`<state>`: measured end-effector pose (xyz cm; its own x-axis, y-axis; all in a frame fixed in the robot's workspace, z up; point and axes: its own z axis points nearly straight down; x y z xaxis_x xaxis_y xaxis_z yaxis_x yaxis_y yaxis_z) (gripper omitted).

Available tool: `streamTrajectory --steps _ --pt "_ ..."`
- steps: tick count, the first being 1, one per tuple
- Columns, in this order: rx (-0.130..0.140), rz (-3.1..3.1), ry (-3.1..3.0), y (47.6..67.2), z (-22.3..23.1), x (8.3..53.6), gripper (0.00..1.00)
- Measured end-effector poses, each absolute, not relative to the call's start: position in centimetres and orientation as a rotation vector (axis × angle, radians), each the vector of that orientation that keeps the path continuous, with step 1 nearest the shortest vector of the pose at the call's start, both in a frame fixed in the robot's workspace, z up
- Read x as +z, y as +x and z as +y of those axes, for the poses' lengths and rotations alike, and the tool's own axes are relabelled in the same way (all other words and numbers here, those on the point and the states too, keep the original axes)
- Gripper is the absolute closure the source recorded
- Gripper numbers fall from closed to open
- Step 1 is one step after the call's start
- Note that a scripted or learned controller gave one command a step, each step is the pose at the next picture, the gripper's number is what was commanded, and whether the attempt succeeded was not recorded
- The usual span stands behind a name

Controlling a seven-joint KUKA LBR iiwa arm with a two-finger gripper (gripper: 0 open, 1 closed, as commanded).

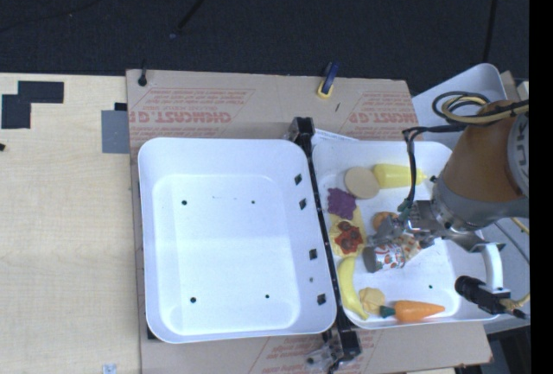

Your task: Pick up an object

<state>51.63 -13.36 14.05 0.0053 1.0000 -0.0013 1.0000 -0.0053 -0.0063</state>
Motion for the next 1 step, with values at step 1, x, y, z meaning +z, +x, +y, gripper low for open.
streamTrajectory --steps 1 --pt "-0.014 -2.230 -2.260 48.20 -8.99 9.51 0.00"
